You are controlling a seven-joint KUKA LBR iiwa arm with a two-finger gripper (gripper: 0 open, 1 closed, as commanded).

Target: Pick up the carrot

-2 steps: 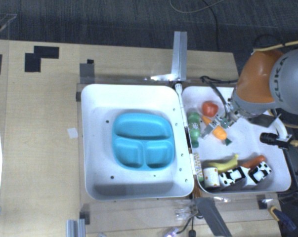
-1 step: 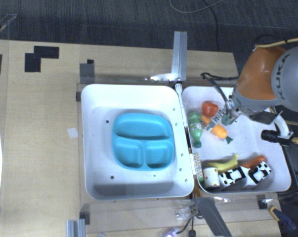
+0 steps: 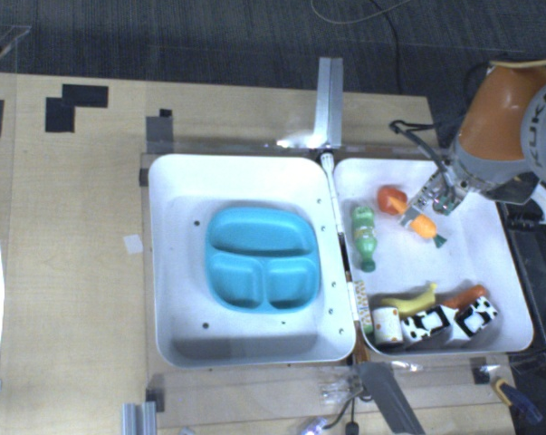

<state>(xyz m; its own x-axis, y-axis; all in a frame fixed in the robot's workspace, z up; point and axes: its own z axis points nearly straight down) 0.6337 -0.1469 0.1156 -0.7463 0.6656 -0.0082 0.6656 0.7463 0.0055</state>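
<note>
Seen from above, a wooden desk (image 3: 64,243) carries two shallow white bins side by side. The left bin (image 3: 177,198) holds a blue divided tray (image 3: 259,256) with three compartments. My arm (image 3: 512,120), grey with an orange band, reaches in from the right over the right bin (image 3: 512,320). My gripper (image 3: 435,202) is lowered over the carrot (image 3: 424,227), which lies tilted in the upper middle of the right bin, its green tip pointing down and right. The gripper's tip meets the carrot's upper end, but I cannot tell whether it is clenched or released. Just left of the carrot sits a round orange-red fruit (image 3: 392,198). Farther left, a green bottle (image 3: 364,236) lies along the bin's left wall. Along the front wall lie a banana (image 3: 411,301), a small jar (image 3: 385,325) and black-and-white blocks (image 3: 452,319). Any label writing is too small to read.
</note>
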